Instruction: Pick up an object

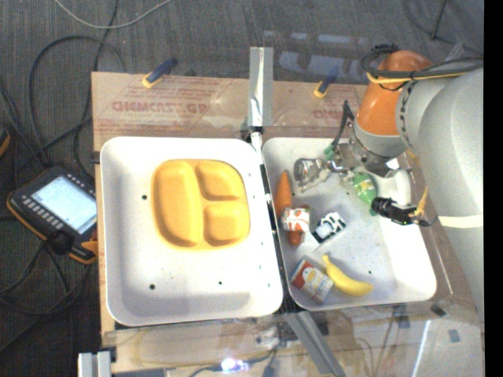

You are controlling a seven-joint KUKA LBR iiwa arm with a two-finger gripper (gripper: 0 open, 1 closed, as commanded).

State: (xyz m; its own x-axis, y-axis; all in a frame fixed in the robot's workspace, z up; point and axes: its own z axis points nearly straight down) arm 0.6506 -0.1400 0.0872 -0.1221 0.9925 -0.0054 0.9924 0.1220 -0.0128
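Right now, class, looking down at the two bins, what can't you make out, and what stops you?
- Gripper: too small and cluttered to read in the camera view.
- Green object: partly covered by the wrist, so unidentifiable.
- Labels on the small carton and can: too small to read.

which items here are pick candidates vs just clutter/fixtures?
Pick candidates, all in the right bin:
banana
carrot
small carton
can
black-and-white toy
green item, by the gripper

Not part of the job:
yellow divided tray in the left bin
teach pendant
floor cables
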